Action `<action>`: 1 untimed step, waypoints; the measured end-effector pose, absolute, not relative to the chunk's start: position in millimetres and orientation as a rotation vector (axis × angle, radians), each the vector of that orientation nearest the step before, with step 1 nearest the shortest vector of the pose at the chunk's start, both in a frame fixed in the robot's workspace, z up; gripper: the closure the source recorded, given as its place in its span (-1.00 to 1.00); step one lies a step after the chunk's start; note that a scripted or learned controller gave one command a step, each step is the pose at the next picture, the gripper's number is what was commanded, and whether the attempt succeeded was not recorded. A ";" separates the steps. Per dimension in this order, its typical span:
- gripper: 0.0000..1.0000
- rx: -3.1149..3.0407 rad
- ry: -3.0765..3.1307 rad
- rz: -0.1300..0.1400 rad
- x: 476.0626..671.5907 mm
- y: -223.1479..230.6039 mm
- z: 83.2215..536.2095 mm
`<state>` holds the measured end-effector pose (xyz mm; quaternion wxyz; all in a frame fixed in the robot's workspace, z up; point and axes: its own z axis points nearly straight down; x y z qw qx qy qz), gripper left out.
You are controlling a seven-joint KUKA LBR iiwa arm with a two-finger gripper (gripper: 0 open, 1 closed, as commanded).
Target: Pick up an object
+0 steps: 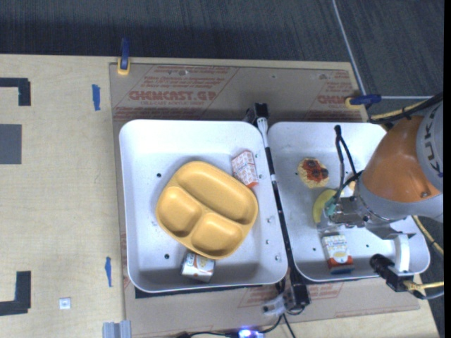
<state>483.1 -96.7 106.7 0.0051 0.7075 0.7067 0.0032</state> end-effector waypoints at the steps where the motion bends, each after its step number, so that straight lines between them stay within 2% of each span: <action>1: -1.00 2.215 2.213 0.010 483.0 -96.6 106.7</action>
